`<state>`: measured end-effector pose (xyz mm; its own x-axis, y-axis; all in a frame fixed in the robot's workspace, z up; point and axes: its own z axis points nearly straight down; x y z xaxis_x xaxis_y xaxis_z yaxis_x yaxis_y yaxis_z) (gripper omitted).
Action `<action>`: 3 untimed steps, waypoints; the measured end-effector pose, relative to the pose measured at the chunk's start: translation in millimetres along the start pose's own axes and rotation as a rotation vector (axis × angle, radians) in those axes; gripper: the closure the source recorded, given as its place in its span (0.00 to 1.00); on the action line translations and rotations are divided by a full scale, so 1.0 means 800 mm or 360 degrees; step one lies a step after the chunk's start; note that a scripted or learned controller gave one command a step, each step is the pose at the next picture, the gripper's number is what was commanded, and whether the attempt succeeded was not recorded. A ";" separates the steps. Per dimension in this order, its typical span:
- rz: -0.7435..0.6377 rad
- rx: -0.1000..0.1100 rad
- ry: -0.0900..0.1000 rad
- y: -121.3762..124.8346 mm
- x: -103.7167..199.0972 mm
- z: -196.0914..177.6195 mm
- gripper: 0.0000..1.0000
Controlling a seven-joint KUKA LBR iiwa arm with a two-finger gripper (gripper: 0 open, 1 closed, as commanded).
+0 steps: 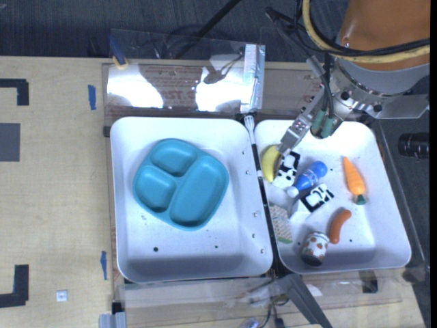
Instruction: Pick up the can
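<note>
**Approach stage: pincer point(298, 132) high, can point(315, 247) untouched**

Hanging over the back left part of the right bin point(389, 241), just above a banana point(270, 162) and a black-and-white cow-patterned toy point(289, 167). Impossible to tell from this slanted view whether the pincer is open or closed; nothing to be seen in its grip.

Lying near the front edge of the same bin, a little left of centre: a small rounded can, reddish and white with a dark end, if read correctly. Close beside it to the back right, a red sausage point(339, 224); to the left, against the bin's left wall, a small mesh-like scrap point(280, 223). Between pincer and can: a blue bottle point(311, 176) and a second cow-patterned piece point(317, 197). Off towards the right edge, a carrot point(354, 178). In the left bin point(136, 248), a blue divided plate point(180, 182), of no concern here.

Judged as the reach step, grasp not yet begun. Next: travel towards the bin's front edge, over the bottle and cow piece, then straight down astride the can, keeping clear of the sausage. Likely risk: rolling of the can, or nudging the sausage on the way down.
</note>
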<state>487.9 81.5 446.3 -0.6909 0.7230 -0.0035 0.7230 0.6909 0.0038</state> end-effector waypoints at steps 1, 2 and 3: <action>-0.0002 -0.0007 -0.0006 0.002 -0.001 -0.014 1.00; -0.0003 -0.0007 -0.0006 0.002 0.000 -0.014 0.00; -0.0006 -0.0015 -0.0013 0.004 -0.001 -0.027 1.00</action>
<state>490.6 83.2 468.1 -0.6934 0.7204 -0.0117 0.7203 0.6935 0.0132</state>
